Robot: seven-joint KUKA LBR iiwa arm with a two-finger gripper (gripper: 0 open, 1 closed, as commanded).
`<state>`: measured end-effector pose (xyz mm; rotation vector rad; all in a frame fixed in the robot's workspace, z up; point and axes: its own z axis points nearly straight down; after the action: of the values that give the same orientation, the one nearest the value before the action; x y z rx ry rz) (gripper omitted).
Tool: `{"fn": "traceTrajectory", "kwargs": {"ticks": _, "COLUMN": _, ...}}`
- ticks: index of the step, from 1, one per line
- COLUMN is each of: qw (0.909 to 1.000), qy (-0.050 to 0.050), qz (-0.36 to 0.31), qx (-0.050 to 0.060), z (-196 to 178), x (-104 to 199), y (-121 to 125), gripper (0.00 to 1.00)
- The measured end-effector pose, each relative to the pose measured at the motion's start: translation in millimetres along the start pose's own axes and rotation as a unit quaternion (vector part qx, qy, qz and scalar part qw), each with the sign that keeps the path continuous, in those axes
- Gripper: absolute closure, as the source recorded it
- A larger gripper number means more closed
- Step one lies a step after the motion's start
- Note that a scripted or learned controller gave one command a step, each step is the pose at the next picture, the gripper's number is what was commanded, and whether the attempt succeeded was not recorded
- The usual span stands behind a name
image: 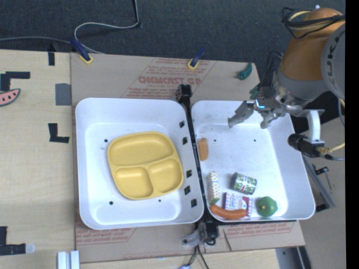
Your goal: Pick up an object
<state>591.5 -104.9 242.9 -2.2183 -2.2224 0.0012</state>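
The right bin (291,167) holds a small green can (243,182) at lower centre of the frame; the end effector (253,116), fingers spread apart and empty, hangs above and slightly right of it

The counter (33,167) is showing a pale wood-look top, and a brown cardboard sheet (162,80) with red lettering is lying flat across its middle. Two shallow white bins are sitting side by side on that sheet: the left bin (92,150) and the right bin (286,167), their inner rims touching along a black seam. Two yellow-and-blue clamps (196,60) are gripping the sheet's far edge, one near each far corner of the left bin. A small teal object (244,70) is lying at the sheet's far right corner. Black tape marks (55,132) are sticking to the bare counter on the left, and a pink slice-shaped item (8,97) is resting at the left edge.
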Motion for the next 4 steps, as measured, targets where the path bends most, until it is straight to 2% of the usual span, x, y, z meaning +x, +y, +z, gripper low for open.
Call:
{"fn": "traceTrajectory", "kwargs": {"ticks": 1, "qw": 1.0, "qy": 0.0, "qz": 0.001, "qx": 0.001, "z": 111.8, "x": -15.0, "y": -81.4, "gripper": 0.0}}
{"fn": "traceTrajectory", "kwargs": {"ticks": 2, "qw": 1.0, "qy": 0.0, "qz": 0.001, "qx": 0.001, "z": 137.0, "x": -8.8, "y": -108.2, "gripper": 0.0}}
{"fn": "traceTrajectory", "kwargs": {"ticks": 3, "qw": 1.0, "qy": 0.0, "qz": 0.0, "qx": -0.002, "z": 156.6, "x": -10.0, "y": -38.7, "gripper": 0.0}}
{"fn": "traceTrajectory", "kwargs": {"ticks": 4, "qw": 1.0, "qy": -0.002, "qz": 0.001, "qx": -0.003, "z": 147.1, "x": -11.3, "y": -38.9, "gripper": 1.0}}
